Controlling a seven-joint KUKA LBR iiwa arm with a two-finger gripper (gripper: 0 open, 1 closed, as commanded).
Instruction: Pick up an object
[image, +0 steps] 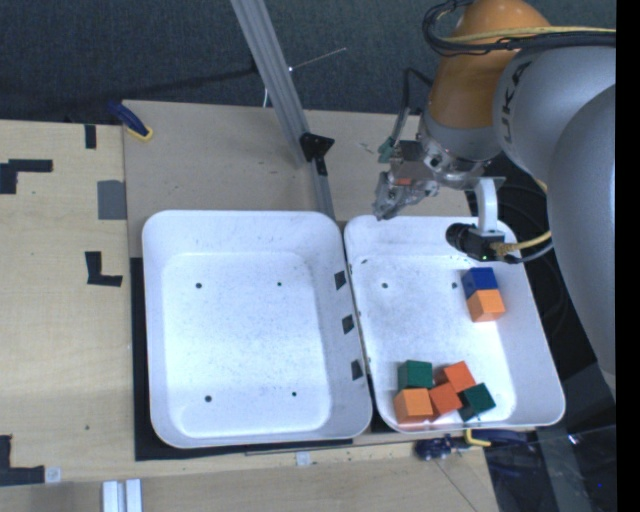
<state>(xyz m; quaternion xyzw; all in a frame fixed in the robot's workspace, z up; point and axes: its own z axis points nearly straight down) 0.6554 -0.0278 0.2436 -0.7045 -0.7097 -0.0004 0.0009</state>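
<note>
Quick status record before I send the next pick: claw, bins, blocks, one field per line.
claw: above the far rim of the right bin, no block between its fingers
right bin: holds all blocks
blue block: touching orange block, right side
near cluster: green and orange blocks bunched together
left bin: beside the right bin

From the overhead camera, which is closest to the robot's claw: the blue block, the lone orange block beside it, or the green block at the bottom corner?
From the gripper:
1. Blue block, right bin's upper right.
2. Orange block, just below the blue.
3. Green block, bottom cluster.
</note>
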